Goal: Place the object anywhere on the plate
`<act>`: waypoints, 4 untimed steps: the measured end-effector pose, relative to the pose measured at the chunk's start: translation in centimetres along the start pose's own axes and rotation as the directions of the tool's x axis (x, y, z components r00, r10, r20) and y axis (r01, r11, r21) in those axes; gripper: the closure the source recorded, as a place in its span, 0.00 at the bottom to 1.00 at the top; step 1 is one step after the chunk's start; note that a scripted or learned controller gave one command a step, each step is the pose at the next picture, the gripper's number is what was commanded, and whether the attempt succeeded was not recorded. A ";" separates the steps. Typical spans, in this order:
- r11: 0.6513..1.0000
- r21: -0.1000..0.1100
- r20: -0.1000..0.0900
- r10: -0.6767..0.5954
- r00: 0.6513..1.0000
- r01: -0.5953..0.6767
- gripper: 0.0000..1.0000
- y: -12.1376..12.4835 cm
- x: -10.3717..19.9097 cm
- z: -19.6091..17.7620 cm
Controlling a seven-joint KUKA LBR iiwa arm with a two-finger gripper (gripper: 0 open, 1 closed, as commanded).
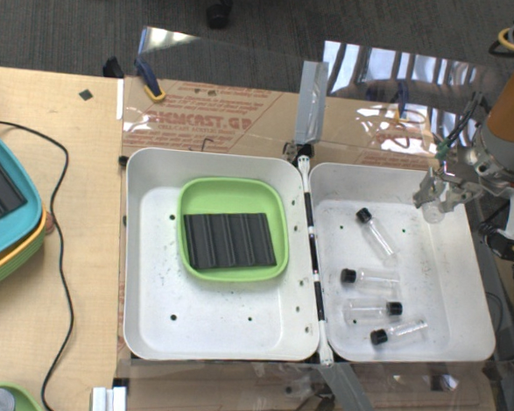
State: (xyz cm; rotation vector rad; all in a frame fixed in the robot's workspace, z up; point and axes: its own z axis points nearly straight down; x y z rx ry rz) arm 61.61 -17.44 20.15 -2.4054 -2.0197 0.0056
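Hand (436,200) over right bin's (475,347) rim

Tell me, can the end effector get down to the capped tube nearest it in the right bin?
Probably yes. The end effector hovers over the right bin's upper right corner, and that tube lies alone with nothing above it.

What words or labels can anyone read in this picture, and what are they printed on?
"CHEMCAST GP", roughly: red print on the brown protective paper behind the left bin; the first letters are partly hidden by glare, so the reading is uncertain.
The smaller red lines around it on that paper: too blurred to read.
The green plate, the dark ridged mat and the capped tubes: no text legible.
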 end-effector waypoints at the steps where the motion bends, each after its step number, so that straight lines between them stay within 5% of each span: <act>1: 1.000 0.000 0.000 0.000 1.000 0.000 0.00 0.0 0.0 0.0; 2: 0.974 0.000 0.000 0.226 0.974 -0.226 0.00 -4.0 -3.7 -10.3; 3: 0.921 0.000 0.000 0.389 0.921 -0.389 0.00 -2.3 -3.2 -18.7; 4: 0.850 0.002 0.001 0.527 0.850 -0.527 0.00 2.2 -3.4 -23.8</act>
